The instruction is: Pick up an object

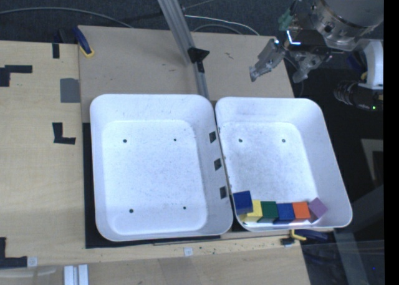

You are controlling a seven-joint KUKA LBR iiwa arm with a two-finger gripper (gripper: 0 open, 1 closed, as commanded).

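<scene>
Several small blocks lie in a row along the near wall of the right bin (324, 129): a blue block (242, 201), a yellow block (253, 211), a green block (269, 209), another blue block (285, 211), an orange block (300, 209) and a purple block (317, 206). My gripper (280, 67) hangs high above the bench behind the right bin's far edge, well away from the blocks. Its two fingers are spread apart with nothing between them.
The left bin (100, 153) sits beside the right one, the two touching at their inner walls. A slanted metal rail (177, 25) runs from the top of the view down to the bins' far junction. Cables lie on the dark floor behind the bench.
</scene>
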